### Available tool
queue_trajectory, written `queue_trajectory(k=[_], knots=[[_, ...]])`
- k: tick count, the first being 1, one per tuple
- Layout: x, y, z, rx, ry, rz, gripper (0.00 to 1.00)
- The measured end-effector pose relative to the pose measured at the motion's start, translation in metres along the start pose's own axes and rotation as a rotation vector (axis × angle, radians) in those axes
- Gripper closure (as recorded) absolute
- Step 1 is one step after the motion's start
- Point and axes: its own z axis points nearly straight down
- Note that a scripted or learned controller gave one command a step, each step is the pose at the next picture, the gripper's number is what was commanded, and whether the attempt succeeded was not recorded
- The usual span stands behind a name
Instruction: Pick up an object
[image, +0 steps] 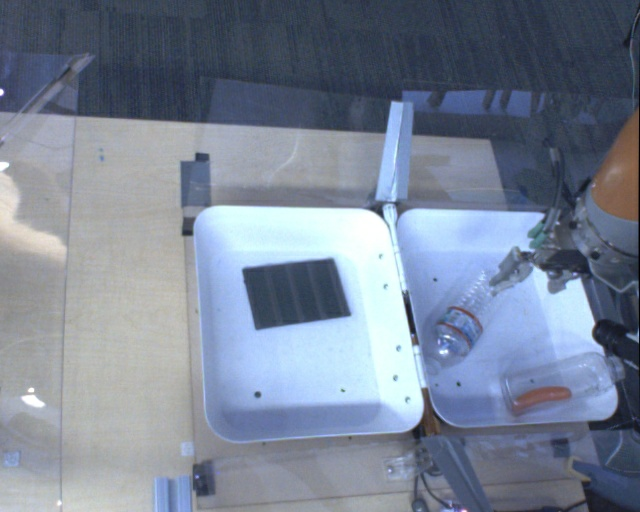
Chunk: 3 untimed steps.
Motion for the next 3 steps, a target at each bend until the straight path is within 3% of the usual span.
queue_trajectory(k=[1, 2, 3], knots=[[0.022, 0.01, 0.119, 0.001, 0.0, 0.016, 0.0], [0.003, 0.006, 0.183, -0.012, 0.0, -0.072, 0.0], [0.004, 0.008, 0.172, -0.016, 0.0, -0.074, 1.0]])
